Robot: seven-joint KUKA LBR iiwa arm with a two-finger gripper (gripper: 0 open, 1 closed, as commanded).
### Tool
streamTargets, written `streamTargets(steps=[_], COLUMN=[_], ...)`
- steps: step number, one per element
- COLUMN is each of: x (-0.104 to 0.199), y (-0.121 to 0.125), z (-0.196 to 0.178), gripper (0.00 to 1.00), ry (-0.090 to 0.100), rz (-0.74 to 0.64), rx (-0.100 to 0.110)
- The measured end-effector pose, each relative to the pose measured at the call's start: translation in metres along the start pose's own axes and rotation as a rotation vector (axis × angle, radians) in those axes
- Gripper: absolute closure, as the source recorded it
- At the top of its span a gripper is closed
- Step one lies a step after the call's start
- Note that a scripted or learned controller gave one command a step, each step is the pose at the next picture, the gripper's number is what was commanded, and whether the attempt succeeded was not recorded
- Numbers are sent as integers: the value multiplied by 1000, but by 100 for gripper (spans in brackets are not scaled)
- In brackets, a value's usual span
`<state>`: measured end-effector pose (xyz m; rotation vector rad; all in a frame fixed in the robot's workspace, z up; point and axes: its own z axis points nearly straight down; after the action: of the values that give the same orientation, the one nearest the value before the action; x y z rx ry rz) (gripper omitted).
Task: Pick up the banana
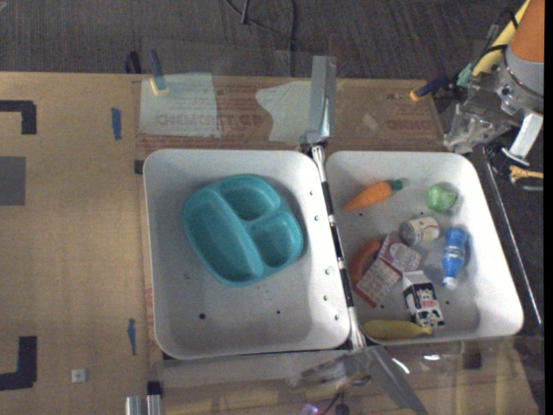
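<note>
My tool (471, 128) hung beyond the right bin's (494, 232) far corner, its grip impossible to tell, while the banana (394, 328) lay against the near wall beside the carton (422, 301), awkward to reach

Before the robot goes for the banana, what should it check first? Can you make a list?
1. Banana in view, lying at the near edge of the right bin: ok.
2. Top of the banana uncovered: ok.
3. Room around it: not ok, the small milk carton sits right against it and the bin wall is close.
4. Gripper above the banana: not ok, it is beyond the bin's far right corner.
5. Gripper ready to grab: cannot tell.
6. Path across the bin: ok if it stays high above the blue bottle and can.
</note>
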<state>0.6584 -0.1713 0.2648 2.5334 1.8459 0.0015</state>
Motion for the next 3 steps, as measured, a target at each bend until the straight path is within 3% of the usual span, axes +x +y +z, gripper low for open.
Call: streamTargets(steps=[1,2,3], x=[0,24,2], y=[10,-9,8], z=[-28,41,-2], gripper=[100,100,100], ry=[2,3,1], rz=[87,-45,322], rx=[3,7,5])
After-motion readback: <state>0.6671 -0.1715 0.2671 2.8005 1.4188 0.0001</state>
